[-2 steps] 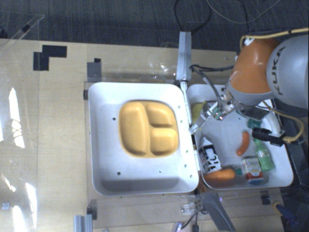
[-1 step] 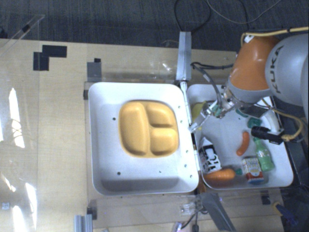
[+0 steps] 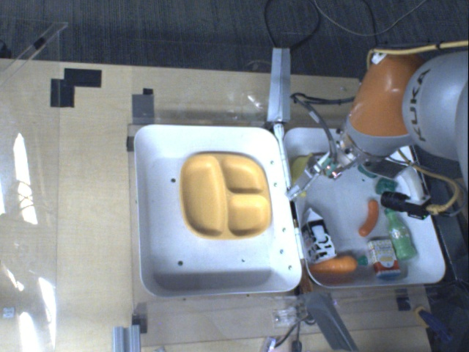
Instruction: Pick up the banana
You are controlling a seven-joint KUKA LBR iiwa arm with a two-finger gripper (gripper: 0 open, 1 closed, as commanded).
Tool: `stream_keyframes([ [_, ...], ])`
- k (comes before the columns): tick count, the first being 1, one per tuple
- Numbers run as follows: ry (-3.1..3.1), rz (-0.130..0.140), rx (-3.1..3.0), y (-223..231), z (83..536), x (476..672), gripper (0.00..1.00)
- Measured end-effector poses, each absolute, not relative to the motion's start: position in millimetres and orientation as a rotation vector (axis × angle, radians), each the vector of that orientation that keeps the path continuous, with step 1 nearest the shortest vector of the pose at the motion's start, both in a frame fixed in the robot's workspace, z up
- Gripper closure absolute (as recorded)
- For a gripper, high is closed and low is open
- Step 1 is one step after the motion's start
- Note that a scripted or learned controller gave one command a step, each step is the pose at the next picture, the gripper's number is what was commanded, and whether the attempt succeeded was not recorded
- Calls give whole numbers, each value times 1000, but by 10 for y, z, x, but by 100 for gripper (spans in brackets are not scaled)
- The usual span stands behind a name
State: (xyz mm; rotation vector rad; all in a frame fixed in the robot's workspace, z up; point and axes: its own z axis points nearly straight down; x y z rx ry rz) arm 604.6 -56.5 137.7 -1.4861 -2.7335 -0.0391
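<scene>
Your end effector [image 3: 315,171] hangs low in the right bin's [image 3: 432,266] far-left corner, just beside the banana [image 3: 298,169], a yellow-green shape against the dividing wall. You cannot tell whether its fingers are spread or pressed together.

The tray [image 3: 223,195] is yellow. Both bins [image 3: 157,218] are white. The carrot [image 3: 335,265] is orange. The bottle [image 3: 400,238] is green.

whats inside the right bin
In the right bin: an orange sausage, a carrot-like piece, a black-and-white pack, a green bottle, a small carton and a yellowish item beside the pincer. The arm covers the bin's far corner.
</scene>
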Motion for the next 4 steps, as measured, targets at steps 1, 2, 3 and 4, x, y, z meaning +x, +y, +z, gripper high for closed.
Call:
stream_keyframes([
  [1,-2738,-38,-1408,-650,1304,6265,0],
  [2,-2773,-47,-1392,-628,1323,6238,0],
  [3,-2809,-52,-1334,-616,1327,6252,0],
  [4,-2800,-50,-1330,-647,1301,6298,0],
])
